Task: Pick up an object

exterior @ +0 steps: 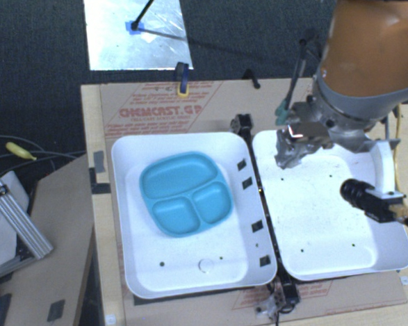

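A light blue divided plate [185, 193] with three compartments lies flat in the left bin [138, 271], toward its back half. A small pale round thing [206, 264] rests near that bin's front wall. My gripper [287, 158] hangs over the back left corner of the right bin [336, 254], close to the divider between the bins. It is well to the right of the plate and apart from it. I see nothing between its tips.
Both white bins sit side by side on a brown cardboard sheet [158, 106]. Black clips [243, 125] run along the seam between them. A shiny foil sheet [139, 31] lies behind the bench. An aluminium frame [13, 221] stands at the left.
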